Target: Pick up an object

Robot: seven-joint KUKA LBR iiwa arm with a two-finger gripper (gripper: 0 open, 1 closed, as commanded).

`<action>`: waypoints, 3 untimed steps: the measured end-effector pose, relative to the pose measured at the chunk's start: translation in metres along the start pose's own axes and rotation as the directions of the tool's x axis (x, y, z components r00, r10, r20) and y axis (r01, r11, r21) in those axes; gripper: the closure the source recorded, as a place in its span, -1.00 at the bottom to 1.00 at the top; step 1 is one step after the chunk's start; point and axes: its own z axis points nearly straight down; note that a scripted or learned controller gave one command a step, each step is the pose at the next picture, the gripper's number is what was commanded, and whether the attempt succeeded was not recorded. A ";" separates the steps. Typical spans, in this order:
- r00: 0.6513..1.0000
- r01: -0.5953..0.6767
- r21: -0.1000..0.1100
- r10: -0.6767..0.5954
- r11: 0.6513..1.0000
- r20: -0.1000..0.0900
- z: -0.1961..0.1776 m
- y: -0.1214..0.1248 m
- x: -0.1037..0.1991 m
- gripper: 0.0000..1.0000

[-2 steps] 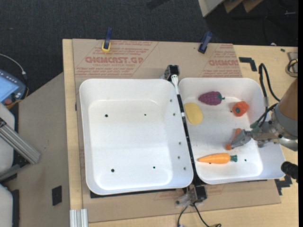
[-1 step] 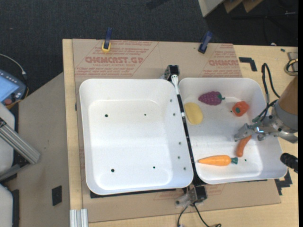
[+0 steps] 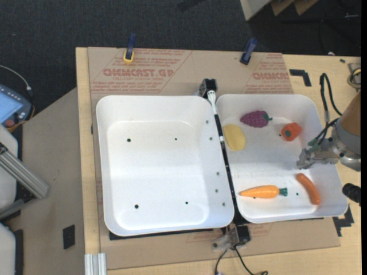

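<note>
The right bin (image 3: pixel 269 211) holds a purple grape bunch (image 3: pixel 255 118), a pale yellow lemon-like piece (image 3: pixel 234 137), a small red-orange tomato (image 3: pixel 291 132), an orange carrot with a green top (image 3: pixel 262 192) and an orange sausage-shaped piece (image 3: pixel 308 188). My gripper (image 3: pixel 311 156) reaches in from the right edge and hangs over the bin's right part, between the tomato and the sausage piece. I see nothing held in it.
The left bin (image 3: pixel 114 119) lies beside the right one on a brown board. Blue and yellow clamps (image 3: pixel 129 50) sit on the board's far edge. Black cables (image 3: pixel 325 96) run along the right side near the arm.
</note>
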 end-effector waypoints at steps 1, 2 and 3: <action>1.000 0.007 -0.012 -0.007 1.000 0.004 -0.100 0.068 0.022 1.00; 1.000 0.008 -0.012 -0.008 1.000 0.002 -0.186 0.133 0.060 1.00; 1.000 0.006 -0.018 -0.006 1.000 0.001 -0.377 0.085 0.124 1.00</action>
